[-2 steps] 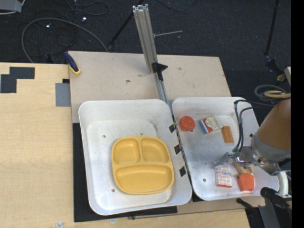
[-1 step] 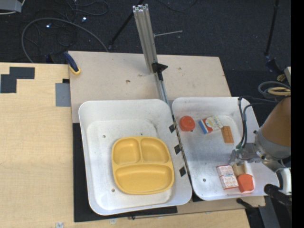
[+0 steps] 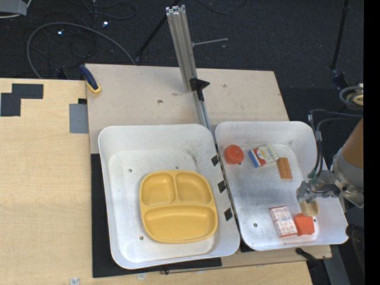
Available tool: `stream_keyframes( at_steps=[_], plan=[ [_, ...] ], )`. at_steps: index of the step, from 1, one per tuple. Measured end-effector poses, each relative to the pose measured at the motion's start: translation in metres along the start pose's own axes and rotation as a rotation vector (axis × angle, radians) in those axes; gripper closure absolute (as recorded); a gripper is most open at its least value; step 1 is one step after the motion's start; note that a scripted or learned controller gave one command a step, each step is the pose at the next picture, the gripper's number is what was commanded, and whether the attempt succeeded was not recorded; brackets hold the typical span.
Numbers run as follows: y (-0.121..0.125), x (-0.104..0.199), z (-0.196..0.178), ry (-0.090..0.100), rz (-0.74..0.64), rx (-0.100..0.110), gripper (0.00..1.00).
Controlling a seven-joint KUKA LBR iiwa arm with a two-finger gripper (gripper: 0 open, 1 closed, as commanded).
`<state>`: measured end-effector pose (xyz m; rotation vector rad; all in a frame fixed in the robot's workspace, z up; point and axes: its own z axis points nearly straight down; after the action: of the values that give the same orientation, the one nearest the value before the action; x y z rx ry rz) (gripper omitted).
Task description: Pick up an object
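The right bin (image 3: 255,189) holds several small objects. A red round piece (image 3: 233,154) lies near its left wall, with a small red, white and blue carton (image 3: 263,155) and a brown block (image 3: 285,168) to its right. A red-and-white box (image 3: 282,221) and an orange cube (image 3: 304,225) sit near the front edge. My gripper (image 3: 310,193) hangs over the bin's right side, just above a small tan piece (image 3: 309,208). Whether it touches that piece is unclear.
The left bin (image 3: 119,159) carries a yellow divided plate (image 3: 177,206). A metal post (image 3: 184,46) rises behind the bins. A wooden table (image 3: 41,177) lies to the left, and cables cross the dark floor at the back.
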<state>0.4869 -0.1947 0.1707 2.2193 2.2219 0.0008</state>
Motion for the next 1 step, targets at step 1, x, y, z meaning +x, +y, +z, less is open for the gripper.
stream_keyframes(
  at_steps=[1],
  plan=[
    [0.0008, -0.0006, -0.0323, 0.000, 0.000, 0.000, 1.00]
  ],
)
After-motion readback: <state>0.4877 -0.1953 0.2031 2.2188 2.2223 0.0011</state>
